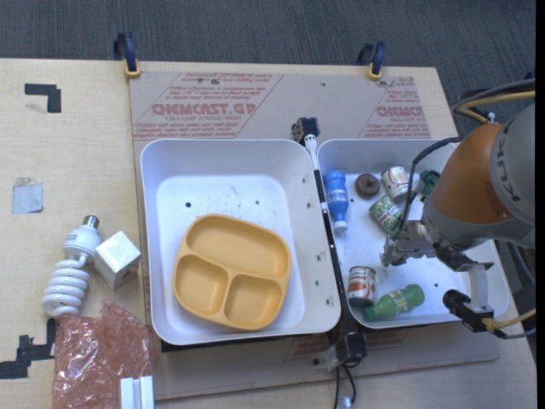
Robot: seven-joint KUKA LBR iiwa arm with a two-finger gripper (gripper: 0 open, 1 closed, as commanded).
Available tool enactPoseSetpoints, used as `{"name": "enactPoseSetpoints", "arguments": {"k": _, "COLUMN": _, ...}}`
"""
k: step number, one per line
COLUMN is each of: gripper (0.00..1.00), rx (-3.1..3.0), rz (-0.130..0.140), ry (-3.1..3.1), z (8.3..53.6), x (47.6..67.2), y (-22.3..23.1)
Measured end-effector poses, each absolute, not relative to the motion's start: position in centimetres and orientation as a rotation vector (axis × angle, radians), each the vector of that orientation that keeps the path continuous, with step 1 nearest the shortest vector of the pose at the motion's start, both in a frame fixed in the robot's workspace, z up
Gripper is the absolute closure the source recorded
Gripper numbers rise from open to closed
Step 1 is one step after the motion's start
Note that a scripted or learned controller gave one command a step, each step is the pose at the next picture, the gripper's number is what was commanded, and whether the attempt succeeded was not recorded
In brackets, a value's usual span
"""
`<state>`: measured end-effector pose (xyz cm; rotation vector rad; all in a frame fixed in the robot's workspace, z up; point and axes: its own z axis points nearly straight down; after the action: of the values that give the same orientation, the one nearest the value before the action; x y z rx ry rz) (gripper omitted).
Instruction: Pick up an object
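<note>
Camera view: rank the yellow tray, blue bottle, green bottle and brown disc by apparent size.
1. yellow tray, by far.
2. blue bottle and green bottle: too alike to rank.
3. brown disc, smallest.

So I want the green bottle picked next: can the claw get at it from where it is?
Probably yes: the green bottle lies uncovered by the right bin's front wall, close below the claw, with a can touching its neck.

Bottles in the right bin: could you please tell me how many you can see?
2. A blue bottle lies along the right bin's left wall, and a green bottle lies at its near edge beside a small can. The arm may hide others.
</note>
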<state>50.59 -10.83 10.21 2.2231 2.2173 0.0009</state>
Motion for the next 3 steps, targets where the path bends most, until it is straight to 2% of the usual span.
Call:
{"name": "enactPoseSetpoints", "arguments": {"k": 1, "gripper": 0.0, "rx": 2.224, "rz": 0.001, "ry": 2.217, "z": 10.21, "x": 50.59, "y": -10.82}}
{"name": "enactPoseSetpoints", "arguments": {"k": 2, "gripper": 1.0, "rx": 2.221, "rz": 0.002, "ry": 2.216, "z": 11.19, "x": 50.71, "y": -10.87}}
{"name": "enactPoseSetpoints", "arguments": {"k": 3, "gripper": 0.0, "rx": 2.222, "rz": 0.002, "ry": 2.215, "z": 11.19, "x": 50.71, "y": -10.87}}
